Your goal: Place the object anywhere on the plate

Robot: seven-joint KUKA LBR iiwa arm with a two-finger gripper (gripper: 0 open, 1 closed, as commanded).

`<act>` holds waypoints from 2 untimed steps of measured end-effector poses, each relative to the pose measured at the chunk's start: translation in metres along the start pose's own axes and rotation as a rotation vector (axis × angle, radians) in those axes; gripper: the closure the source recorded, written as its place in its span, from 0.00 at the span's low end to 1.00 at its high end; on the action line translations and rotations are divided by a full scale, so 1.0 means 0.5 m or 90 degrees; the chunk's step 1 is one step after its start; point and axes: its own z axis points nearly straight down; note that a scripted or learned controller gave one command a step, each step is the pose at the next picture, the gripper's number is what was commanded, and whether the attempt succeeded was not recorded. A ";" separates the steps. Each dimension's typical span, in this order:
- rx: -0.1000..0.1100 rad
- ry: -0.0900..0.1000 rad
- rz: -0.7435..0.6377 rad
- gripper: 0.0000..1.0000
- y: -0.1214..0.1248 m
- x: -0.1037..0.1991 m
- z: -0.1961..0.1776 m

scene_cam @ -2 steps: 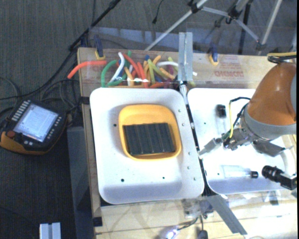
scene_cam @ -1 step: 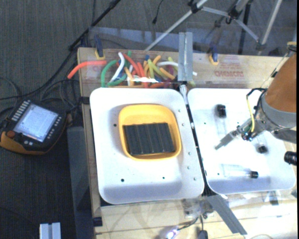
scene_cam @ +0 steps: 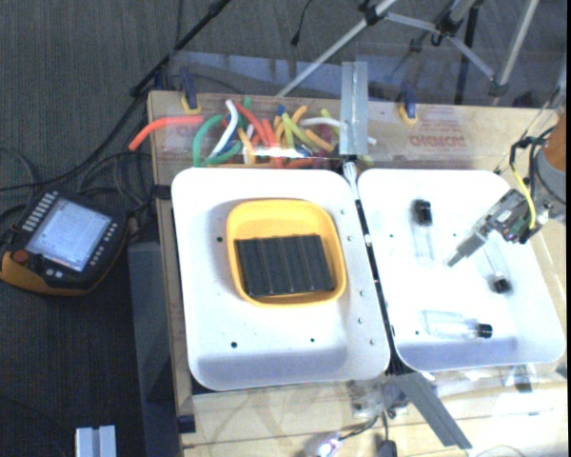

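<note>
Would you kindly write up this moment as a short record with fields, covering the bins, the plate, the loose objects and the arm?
left bin: holds a yellow plate with a dark ribbed slab lying on it
right bin: holds three clear vials with black caps
vial near back: lying flat
vial near front: lying flat, cap pointing right
vial at right: beside the tool
tool: above the right bin, pointing left and down
task state: no vial on the plate yet
</note>
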 end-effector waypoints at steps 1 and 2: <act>-0.001 -0.001 -0.223 0.00 0.069 -0.057 -0.061; -0.003 0.000 -0.220 0.00 0.121 -0.101 -0.061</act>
